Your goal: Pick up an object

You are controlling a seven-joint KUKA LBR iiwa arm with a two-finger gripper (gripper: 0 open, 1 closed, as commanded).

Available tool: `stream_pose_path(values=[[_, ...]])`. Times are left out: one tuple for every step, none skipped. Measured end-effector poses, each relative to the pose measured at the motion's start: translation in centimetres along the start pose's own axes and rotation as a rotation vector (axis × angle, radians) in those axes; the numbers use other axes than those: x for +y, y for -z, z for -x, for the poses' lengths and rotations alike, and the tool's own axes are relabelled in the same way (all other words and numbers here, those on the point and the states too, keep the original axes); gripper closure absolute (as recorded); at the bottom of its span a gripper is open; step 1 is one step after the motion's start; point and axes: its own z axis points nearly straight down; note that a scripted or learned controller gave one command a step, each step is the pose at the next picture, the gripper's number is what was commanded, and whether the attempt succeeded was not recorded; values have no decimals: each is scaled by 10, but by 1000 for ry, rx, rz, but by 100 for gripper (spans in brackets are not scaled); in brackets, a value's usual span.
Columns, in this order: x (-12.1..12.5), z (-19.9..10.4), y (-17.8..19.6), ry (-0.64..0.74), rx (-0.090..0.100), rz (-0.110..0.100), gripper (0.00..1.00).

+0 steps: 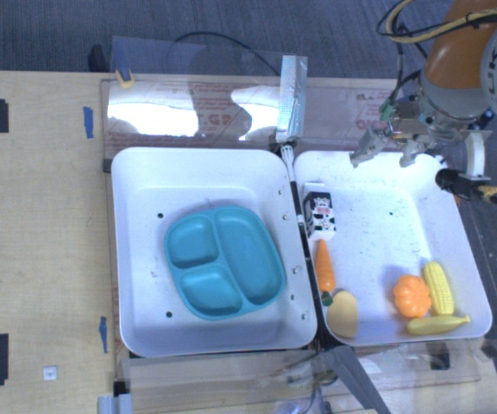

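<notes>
Gripper point(388, 152) spread open, empty, above right bin point(386, 222) far edge; carrot point(324, 266) well nearer camera, long axis front-to-back.

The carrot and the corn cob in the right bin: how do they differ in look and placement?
The carrot is orange and tapered, lying along the right bin's left wall; the corn cob is yellow and blunt-ended, lying near the right wall. The carrot's lower end nears a pale yellow fruit; the corn cob lies beside an orange pumpkin. Both lie roughly lengthwise toward the bin's front, far from the claw.
</notes>
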Motion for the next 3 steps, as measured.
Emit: stream_pose_path(values=[[6, -90, -26, -25, 3, -4, 0], [-45, -73, -25, 49, 0, 0, 0], [-60, -107, -25, 142, 1, -2, 0]])
